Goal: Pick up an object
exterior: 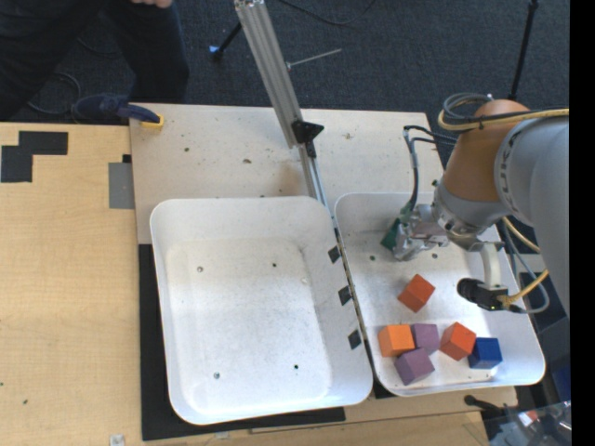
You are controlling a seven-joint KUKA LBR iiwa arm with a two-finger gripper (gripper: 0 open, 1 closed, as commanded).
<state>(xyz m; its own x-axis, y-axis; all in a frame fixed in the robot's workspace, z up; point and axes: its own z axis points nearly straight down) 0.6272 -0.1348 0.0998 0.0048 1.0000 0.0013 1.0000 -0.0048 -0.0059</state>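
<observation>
My gripper (407, 244) hangs low over the far part of the right bin (372, 221), at the end of the grey arm with its orange band (479, 161). A small green object (390, 238) shows right at the gripper's left side, touching or very close to it; I cannot tell if it is held. Nearer the front of that bin lie an orange-red cube (416, 293), an orange cube (397, 339), two purple cubes (426, 334) (414, 365), another red-orange cube (457, 339) and a blue cube (485, 351).
The left bin (177, 249) sits beside the right one, with black clips (342, 294) along the shared edge. A slanted aluminium pole (274, 63) rises behind the bins. Cables (507, 282) loop at the arm's right. A person (139, 7) stands at the far left.
</observation>
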